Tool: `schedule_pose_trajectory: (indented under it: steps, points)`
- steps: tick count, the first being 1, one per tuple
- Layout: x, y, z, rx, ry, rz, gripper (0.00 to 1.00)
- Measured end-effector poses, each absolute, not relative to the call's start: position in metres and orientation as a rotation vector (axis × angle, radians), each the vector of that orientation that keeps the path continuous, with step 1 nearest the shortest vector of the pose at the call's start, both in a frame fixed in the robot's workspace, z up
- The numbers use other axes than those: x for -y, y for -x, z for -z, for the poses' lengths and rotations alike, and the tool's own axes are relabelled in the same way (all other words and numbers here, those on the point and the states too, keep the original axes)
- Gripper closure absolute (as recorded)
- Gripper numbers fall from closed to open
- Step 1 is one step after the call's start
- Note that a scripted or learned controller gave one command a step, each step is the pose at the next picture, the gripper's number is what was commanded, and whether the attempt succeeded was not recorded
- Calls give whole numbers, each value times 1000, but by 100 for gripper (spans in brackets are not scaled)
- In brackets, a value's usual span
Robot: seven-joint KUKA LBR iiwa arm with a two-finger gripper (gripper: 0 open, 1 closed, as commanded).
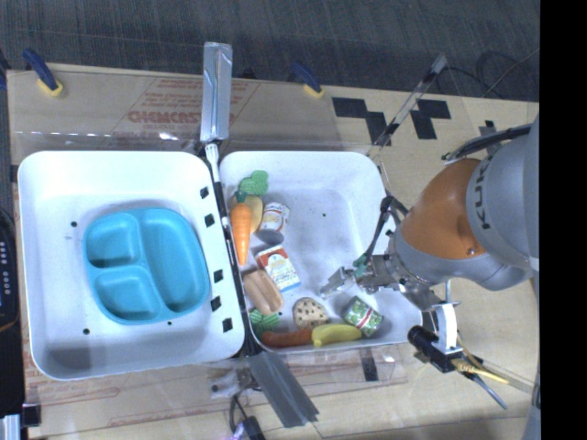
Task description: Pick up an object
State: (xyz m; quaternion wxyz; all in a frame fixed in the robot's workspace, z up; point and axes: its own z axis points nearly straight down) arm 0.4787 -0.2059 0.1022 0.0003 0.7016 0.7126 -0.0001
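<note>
At the near edge of the right bin (367,168) lie a yellow banana (336,335), a red chili (286,338), a cookie (310,312) and a small green can (363,315). The gripper (353,278) hangs low just above the can, and I cannot tell how wide it is. Farther lie a carrot (240,230) and, in the left bin (55,177), a blue divided plate (145,264).

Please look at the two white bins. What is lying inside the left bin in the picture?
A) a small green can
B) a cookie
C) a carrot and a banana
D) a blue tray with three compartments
D: the blue tray with three compartments lies in the left bin, while the carrot, banana, green can and cookie all lie in the right bin.
</note>
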Motion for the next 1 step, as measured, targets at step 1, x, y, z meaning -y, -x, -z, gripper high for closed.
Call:
schedule_pose_trajectory:
  steps: [1]
  points:
    - [209,-478,-93,-2427,-2000,-2,0]
